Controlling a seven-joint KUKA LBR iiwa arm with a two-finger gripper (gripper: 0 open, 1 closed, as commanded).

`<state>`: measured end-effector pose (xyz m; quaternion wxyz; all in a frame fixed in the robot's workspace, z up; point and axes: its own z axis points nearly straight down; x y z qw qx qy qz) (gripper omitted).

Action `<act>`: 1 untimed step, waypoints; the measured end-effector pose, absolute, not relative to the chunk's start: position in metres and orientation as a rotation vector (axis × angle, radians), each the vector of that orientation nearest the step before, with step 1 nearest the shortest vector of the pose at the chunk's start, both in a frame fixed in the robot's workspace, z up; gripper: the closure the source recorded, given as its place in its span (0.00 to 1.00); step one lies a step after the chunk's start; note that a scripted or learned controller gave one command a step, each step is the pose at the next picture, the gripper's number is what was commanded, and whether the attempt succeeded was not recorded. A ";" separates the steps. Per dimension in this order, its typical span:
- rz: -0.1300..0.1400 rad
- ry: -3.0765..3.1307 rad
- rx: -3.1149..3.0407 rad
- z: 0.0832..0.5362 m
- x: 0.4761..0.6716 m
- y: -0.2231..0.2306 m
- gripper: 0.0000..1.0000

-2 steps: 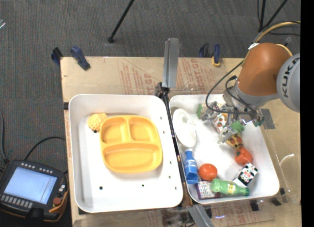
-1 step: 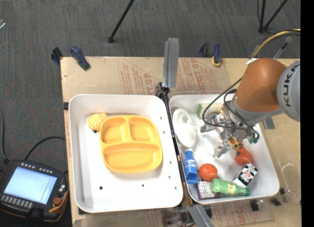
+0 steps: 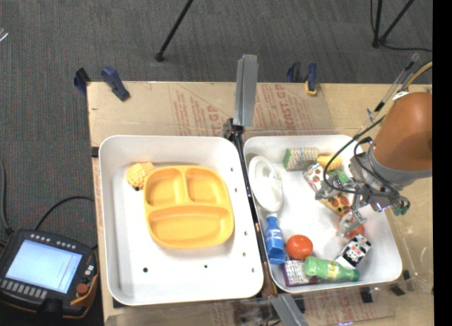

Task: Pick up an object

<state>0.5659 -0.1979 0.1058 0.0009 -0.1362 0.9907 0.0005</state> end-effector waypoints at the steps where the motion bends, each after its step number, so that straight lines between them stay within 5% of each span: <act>1: -0.003 3.083 -0.429 0.094 0.508 -0.206 0.00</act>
